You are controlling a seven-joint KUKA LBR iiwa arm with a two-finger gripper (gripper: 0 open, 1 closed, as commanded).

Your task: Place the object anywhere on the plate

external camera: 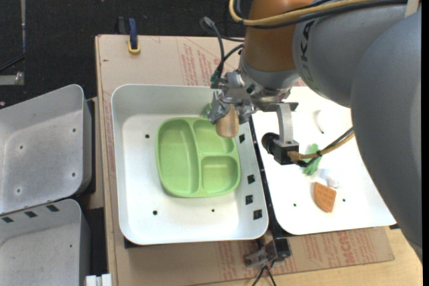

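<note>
Bench with two white bins. Left bin: green plate, three compartments, lying near centre. Gripper: poised over the plate's 1 o'clock corner, fingers closed on a tan object that hangs between them just above the plate's rim, over the edge nearest the right bin. Arm: grey with orange band, entering from 3 o'clock. Right bin: orange piece toward 5 o'clock; green item near centre, beside a black fitting with cable. Cardboard sheet under both bins. Further white trays at 9 o'clock, off the bench.
</note>
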